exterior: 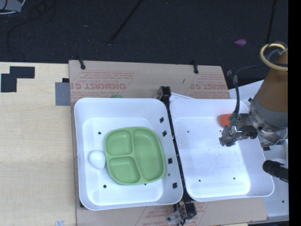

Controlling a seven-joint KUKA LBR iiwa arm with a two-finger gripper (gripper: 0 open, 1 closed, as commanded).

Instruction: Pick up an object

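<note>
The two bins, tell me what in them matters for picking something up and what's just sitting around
Belongs to the job:
- gripper, over the right bin
- orange object, in the right bin beside the gripper
- white ball, in the left bin
- green divided plate, in the left bin beside the ball

Just lying about:
- cardboard sheet under the bins
- purple scrap on the dark floor

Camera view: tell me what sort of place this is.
Probably a robot test bench: two white bins side by side, a green divided plate in the left one, and the arm's gripper over the right one.
</note>
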